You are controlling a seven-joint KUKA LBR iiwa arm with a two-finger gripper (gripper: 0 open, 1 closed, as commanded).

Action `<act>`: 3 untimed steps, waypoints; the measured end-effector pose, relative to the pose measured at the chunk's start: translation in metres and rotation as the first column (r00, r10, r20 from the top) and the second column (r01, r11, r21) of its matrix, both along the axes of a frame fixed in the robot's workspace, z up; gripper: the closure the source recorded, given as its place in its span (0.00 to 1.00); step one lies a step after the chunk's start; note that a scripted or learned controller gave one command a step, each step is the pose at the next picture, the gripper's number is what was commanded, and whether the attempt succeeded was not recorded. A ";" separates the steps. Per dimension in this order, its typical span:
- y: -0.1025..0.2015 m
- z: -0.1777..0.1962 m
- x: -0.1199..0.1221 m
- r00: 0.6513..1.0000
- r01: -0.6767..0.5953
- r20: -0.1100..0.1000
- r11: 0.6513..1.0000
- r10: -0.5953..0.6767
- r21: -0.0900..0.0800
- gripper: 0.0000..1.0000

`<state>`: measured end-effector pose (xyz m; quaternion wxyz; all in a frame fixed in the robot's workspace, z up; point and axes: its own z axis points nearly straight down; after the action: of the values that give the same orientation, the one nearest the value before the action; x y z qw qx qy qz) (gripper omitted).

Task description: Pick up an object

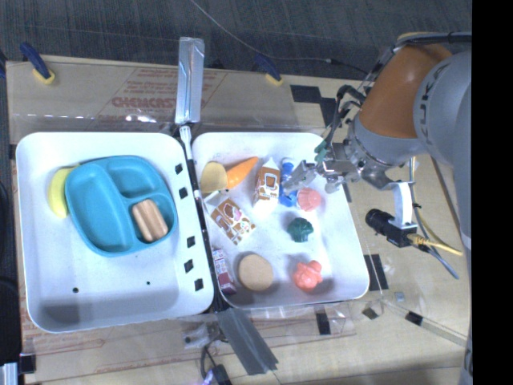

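My gripper [298, 176] reaches in from the right and hangs low over the upper right part of the right bin [353, 251]; whether my fingers are spread or pressed together I cannot tell, because they blur into the objects under them. Right at my fingertips sits a small blue object [287, 196], and just beside it, toward my wrist, a pink object [310, 200]. Just left of my fingers stands a small brown and white carton [267, 184], with an orange carrot [241, 172] and a yellowish piece [212, 176] beyond it. Below my fingers lies a dark green piece [300, 229]; farther below are a red-orange piece [306, 274] and a round tan bun [256, 271]. Well apart, the left bin [48, 295] holds a blue tray [104, 191] carrying a brown sausage-shaped piece [149, 220].
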<state>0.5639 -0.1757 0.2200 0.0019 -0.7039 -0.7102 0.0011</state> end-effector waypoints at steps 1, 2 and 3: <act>0.016 -0.115 -0.088 0.995 0.104 -0.003 0.995 -0.104 0.002 0.00; -0.006 -0.128 -0.045 0.988 0.157 0.003 0.988 -0.157 -0.002 0.00; -0.008 -0.128 0.002 0.952 0.306 0.001 0.952 -0.306 -0.001 0.00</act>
<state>0.5654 -0.1840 0.0919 0.0015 -0.8055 -0.5926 0.0009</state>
